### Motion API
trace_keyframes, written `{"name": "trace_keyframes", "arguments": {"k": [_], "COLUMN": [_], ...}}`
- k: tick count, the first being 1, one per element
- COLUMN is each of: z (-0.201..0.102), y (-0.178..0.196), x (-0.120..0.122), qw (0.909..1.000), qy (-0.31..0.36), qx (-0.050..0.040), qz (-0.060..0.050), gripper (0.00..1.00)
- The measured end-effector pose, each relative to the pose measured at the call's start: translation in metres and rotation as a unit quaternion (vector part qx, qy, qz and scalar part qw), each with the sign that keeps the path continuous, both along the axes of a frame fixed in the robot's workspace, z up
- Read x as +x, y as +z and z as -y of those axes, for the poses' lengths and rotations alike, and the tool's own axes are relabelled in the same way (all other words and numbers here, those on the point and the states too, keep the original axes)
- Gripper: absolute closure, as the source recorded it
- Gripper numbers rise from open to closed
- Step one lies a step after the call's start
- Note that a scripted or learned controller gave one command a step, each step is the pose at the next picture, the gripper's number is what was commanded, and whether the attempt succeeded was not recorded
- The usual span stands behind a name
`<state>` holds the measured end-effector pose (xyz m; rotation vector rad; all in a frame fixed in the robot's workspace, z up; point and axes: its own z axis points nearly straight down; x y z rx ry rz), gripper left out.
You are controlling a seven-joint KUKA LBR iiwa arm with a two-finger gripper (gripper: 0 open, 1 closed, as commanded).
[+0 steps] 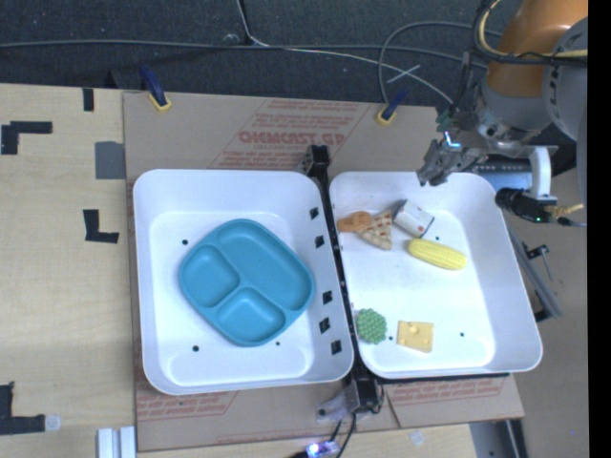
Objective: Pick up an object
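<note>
Hovering hand (434, 173) (at right bin's (516, 284) far rim).

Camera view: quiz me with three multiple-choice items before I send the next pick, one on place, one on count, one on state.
1. Where does the blue tray lie?
A. left bin
B. right bin
C. on the cardboard

2. How many small things lie in the right bin?
A. two
B. five
C. eight

3. Where is the gripper?
A. over the right bin's far rim, nothing between its fingers
B. clamped on the corn
C. down in the left bin

Answers:
1 A, it fills the left bin.
2 B: pastry, white block, corn, green ball, cheese.
3 A, it hangs above the rim, apart from every item.
</note>
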<state>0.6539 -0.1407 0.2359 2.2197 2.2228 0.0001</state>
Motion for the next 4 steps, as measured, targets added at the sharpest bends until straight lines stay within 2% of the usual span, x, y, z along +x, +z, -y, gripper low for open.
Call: {"name": "trace_keyframes", "arguments": {"k": [1,3,4], "z": [-0.039,-0.151,-0.194], "y": [0.002,0.003,-0.005], "x": [-0.020,-0.077,-0.091], "qw": [1.0000,1.0000,1.0000], "qy": [0.001,0.003,0.002], "qx": [0.0003,0.0009,0.0004], "qz": [-0.001,-0.002,-0.002], "gripper": [1.00,1.00,1.00]}}
